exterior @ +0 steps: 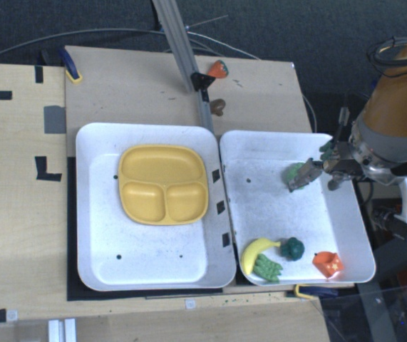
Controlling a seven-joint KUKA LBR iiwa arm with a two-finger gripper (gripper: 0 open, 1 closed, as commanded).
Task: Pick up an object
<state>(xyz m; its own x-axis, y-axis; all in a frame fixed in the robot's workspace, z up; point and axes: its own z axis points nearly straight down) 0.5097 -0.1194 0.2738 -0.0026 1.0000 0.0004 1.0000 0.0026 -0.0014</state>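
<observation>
Above the right bin (346,212), near its far right side, gripper (299,177) being held out from the arm (388,120), a small green object (294,171) apparently being pinched between nearly closed fingers, banana (254,251), dark green ball (293,248) and orange piece (327,263) lying along the near edge, yellow divided plate (164,184) resting in the left bin (100,262).

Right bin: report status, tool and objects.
Tool over right bin, upper area, at a green object. Banana, green pieces, orange object at near edge. Yellow tray in left bin.

light: even, soft | shadows: faint | glare: none | focus: slightly soft, grainy
</observation>
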